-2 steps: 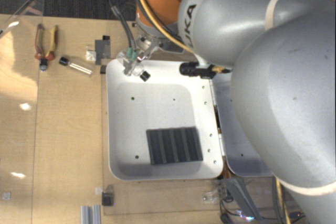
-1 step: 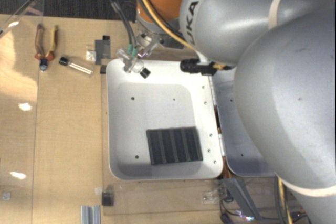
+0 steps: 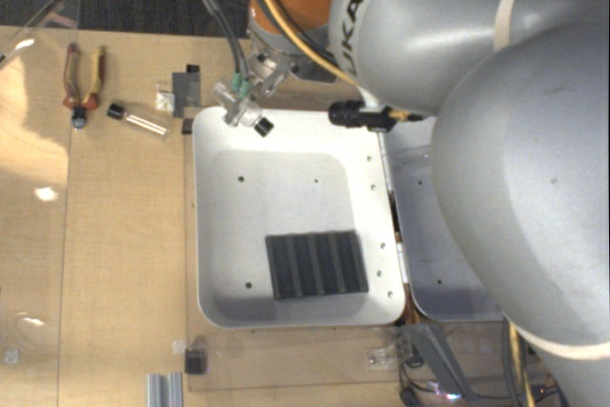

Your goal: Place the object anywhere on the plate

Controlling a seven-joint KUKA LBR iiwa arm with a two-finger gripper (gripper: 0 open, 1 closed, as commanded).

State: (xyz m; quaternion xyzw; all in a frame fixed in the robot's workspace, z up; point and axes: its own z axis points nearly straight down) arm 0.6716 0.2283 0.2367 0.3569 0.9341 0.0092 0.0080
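**Arm hanging over left bin's far rim**

Wooden bench [image 3: 114, 234] is carrying two white bins. Gripper [image 3: 243, 105] is hovering at left bin's [image 3: 219, 205] far edge; grip state unclear, can't tell. Black ridged plate [image 3: 315, 264] is lying near-centre in that bin. Pliers [image 3: 83, 81] are sitting on bench, far-left.

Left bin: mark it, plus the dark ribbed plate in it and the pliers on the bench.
left bin [image 3: 229, 205], camera view, bare floor
dark ribbed plate [image 3: 315, 265], camera view, centre
pliers [image 3: 82, 81], camera view, handles

Two white bins [image 3: 219, 234] are counted, one dark ribbed plate [image 3: 315, 265], one pair of pliers [image 3: 83, 81], one arm [image 3: 448, 43].
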